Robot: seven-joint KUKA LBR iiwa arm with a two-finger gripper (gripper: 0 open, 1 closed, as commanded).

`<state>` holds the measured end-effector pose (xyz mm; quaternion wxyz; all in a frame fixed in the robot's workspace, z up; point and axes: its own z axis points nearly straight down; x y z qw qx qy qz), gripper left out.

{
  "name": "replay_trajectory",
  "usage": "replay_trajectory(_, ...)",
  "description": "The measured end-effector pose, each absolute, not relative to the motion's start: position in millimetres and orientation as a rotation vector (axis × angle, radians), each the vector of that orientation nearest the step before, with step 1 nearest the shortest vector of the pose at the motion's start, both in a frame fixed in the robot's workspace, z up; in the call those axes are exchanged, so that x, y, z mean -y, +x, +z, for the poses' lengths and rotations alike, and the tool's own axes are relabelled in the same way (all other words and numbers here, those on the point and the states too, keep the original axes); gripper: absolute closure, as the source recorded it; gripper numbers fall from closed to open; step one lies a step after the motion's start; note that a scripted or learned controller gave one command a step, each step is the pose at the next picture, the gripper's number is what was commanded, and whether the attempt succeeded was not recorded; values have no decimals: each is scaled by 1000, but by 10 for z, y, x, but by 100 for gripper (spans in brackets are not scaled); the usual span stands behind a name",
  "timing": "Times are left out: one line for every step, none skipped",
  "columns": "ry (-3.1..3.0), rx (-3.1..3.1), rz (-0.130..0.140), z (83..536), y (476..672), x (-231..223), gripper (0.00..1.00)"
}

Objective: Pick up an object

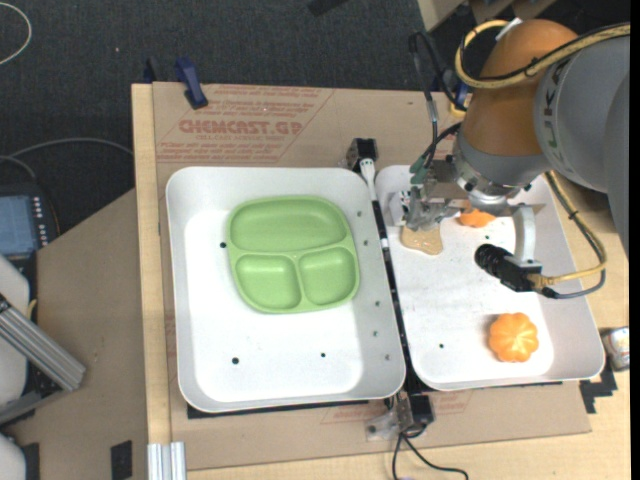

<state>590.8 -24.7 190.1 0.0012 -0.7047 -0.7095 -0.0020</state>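
My gripper [420, 211] hangs low over the far left part of the right bin [450, 308]. Right below and in front of it lies a flat tan piece [424, 240], touching or nearly touching the gripper; whether it is gripped cannot be told. A small orange thing [476, 219] peeks out beside the wrist, partly hidden by the arm. An orange pumpkin-shaped object [513, 337] rests near the right bin's front right corner, well apart from the gripper.
The left bin [200, 298] holds a green three-compartment plate [292, 253]. The wall between the bins [388, 268] runs just left of the gripper. The bulky grey and orange arm [530, 88] covers the right bin's far right side.
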Motion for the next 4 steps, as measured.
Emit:
replay_trajectory(-2221, 2226, -7, 2823, 5310, 156, 100)
replay_trajectory(-2212, 2231, -8, 3334, 4776, -570, 100)
replay_trajectory(-2216, 2230, -8, 3675, 4796, -1000, 100)
replay_trajectory(-2212, 2232, -9, 3978, 4790, -1736, 100)
